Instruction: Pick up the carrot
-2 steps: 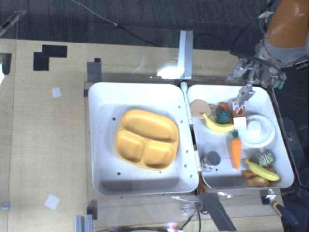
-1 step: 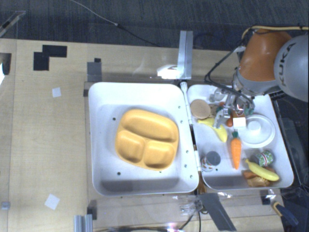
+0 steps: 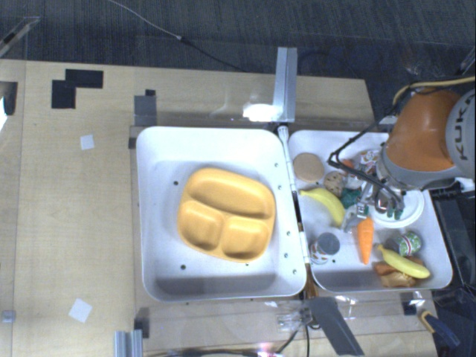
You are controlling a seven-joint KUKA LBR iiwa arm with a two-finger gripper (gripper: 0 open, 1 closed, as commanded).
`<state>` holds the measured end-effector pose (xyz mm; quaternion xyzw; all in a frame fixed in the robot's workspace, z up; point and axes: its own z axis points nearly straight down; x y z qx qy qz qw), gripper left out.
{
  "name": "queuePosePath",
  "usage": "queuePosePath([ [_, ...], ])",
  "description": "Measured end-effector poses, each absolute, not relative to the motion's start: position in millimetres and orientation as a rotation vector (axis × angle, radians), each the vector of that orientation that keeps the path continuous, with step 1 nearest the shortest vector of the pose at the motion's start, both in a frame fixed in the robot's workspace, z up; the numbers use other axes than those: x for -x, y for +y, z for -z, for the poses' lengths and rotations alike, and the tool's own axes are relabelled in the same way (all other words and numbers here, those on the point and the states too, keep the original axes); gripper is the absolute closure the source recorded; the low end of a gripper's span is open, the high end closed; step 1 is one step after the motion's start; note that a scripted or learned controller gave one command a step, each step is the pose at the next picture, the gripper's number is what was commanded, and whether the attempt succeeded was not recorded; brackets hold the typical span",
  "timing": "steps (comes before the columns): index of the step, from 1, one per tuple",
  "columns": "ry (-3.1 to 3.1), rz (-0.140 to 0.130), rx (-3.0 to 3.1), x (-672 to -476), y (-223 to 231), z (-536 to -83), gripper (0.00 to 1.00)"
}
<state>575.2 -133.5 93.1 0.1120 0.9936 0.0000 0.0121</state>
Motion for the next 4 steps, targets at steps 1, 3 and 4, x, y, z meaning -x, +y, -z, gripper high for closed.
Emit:
queuePosePath([
  [1, 3.080, 0.004, -0.337, -580.8, -133.0, -107.8, 1.00],
  [3, 3.119, -0.004, -0.249, -516.4, -45.1, -187.0, 1.00],
  [4, 3.126, 0.000, 0.203, -504.6, -32.4, -185.3, 1.00],
])
